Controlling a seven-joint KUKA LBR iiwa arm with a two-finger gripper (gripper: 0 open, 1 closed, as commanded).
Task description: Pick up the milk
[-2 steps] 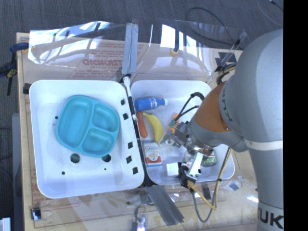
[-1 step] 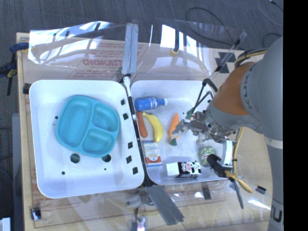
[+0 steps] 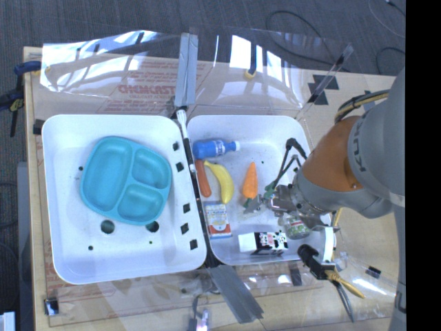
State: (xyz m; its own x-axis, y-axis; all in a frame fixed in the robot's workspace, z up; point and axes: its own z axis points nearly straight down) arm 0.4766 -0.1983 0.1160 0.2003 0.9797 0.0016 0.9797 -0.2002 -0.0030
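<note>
The milk [image 3: 262,242], a small white carton with black cow patches, lies on its side near the front edge of the right bin [image 3: 238,127], toward the bin's front right corner. My hand [image 3: 288,216] is just above and to the right of it, low over the bin floor, close to the carton but not around it; nothing sits between my fingers that I can make out. Whether they are spread or closed I cannot tell, since my wrist and its cables cover them from this angle.

Just left of the milk stands a small juice box [image 3: 218,220] with a red base, close to the wall that divides the bins. Behind it a banana [image 3: 222,180] lies lengthwise, with a thin orange carrot [image 3: 204,178] just beside it on the left. A shorter, fatter carrot [image 3: 250,180] lies to the right of the banana, near my hand. At the back of the bin a blue bottle [image 3: 212,148] with a white cap lies on its side.

My arm [image 3: 351,167] comes in over the right rim, its orange band above the wrist.

The left bin [image 3: 58,250] holds a blue divided plate [image 3: 127,180], lying flat toward its middle. Both bins rest on the table [image 3: 34,102], with clear plastic sheeting [image 3: 103,54] behind them.
</note>
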